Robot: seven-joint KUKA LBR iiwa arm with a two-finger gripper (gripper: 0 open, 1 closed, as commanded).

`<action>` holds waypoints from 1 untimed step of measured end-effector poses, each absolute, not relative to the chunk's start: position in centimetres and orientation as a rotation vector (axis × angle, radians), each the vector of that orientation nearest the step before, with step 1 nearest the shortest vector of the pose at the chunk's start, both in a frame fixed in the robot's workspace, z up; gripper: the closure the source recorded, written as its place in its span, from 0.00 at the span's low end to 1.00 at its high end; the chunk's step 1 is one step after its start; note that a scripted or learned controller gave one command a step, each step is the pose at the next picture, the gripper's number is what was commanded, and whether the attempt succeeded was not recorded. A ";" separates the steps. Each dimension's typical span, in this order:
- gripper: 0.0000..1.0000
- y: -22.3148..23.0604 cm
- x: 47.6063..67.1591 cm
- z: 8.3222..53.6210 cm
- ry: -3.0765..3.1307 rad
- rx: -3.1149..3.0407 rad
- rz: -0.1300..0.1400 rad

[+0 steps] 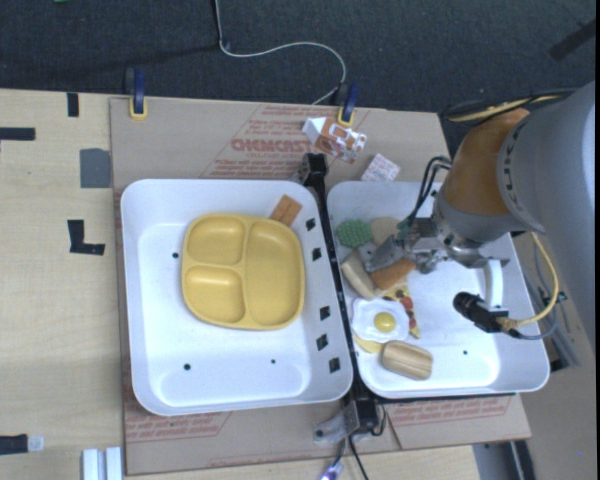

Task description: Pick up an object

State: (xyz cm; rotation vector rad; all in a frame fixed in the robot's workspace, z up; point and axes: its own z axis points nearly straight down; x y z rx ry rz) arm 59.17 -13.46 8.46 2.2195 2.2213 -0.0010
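Observation:
My gripper (pixel 392 255) hangs low over the left half of the right bin (pixel 480 368), right above a pile of toy food. Under it lie a brown sausage-like piece (pixel 392 275) and a tan bread slice (pixel 357 277). A green broccoli (pixel 354 232) sits just to the gripper's upper left. In front of it rests a fried egg (pixel 380 322), with a thin red chili (pixel 411 314) at the egg's right edge. A tan bread roll (pixel 406 359) lies nearer the front wall. The gripper body hides part of the pile.
The left bin (pixel 160 358) holds a yellow divided plate (pixel 244 271) and a small brown block (pixel 285 210) at its back wall. The grey arm with its orange band (pixel 480 168) covers the right bin's back right. Small cartons (pixel 335 138) lie behind the bins.

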 end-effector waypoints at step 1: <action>0.00 -12.2 59.0 8.5 2.221 2.219 -0.001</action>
